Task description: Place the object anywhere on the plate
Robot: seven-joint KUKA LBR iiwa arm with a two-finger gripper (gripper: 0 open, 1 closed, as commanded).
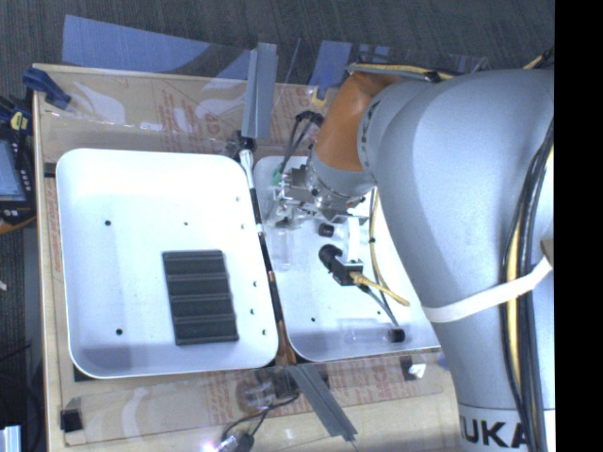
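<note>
Black ribbed plate [200,297], long axis near-vertical

white bins [85,252], black ribbed block [200,297] — grey-orange arm [452,158]

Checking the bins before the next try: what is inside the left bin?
A dark ribbed rectangular block lies flat in the left bin, toward its near edge; nothing covers it.
</note>
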